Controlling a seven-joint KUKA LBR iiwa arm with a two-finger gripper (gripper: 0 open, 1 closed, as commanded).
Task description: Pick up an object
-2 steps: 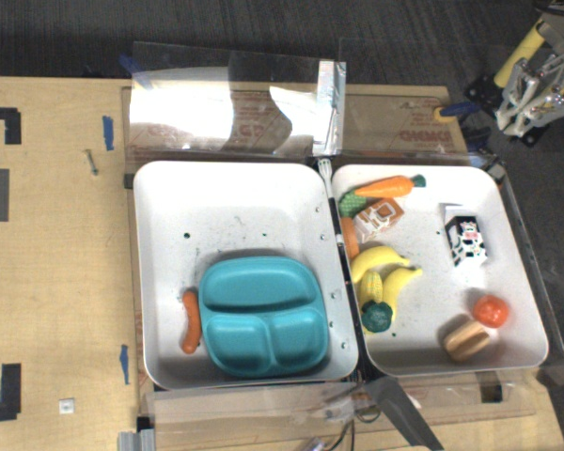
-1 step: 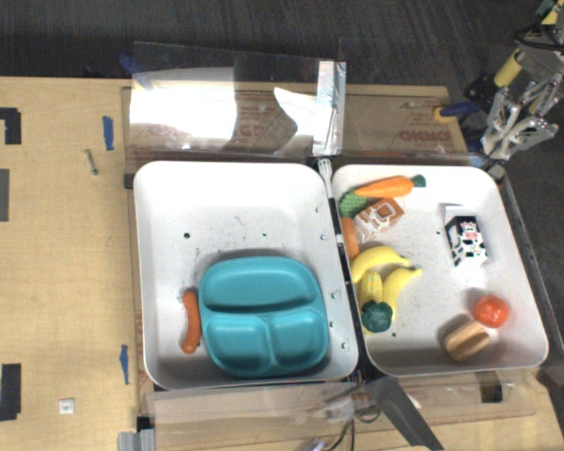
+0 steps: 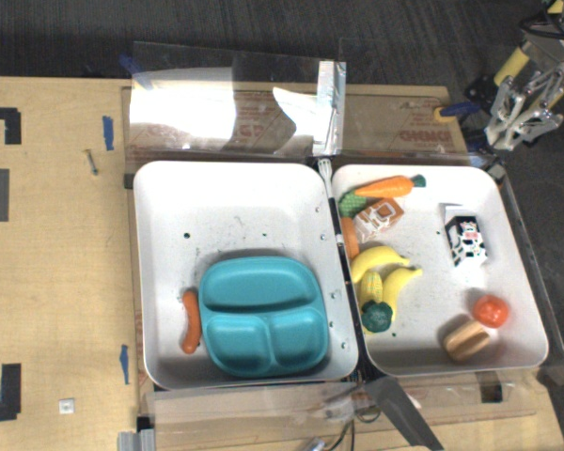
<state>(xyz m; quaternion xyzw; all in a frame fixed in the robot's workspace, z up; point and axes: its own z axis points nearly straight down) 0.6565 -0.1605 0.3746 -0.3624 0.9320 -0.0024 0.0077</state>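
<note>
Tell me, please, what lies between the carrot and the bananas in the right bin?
In the camera view, a small white-and-brown packet lies between the carrot and the bananas.

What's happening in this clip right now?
Nothing is in hand yet. The gripper sits at the upper right, outside the bins. The left bin holds a teal divided tray and a sausage. The right bin holds a carrot, bananas, a tomato and other toys.
</note>
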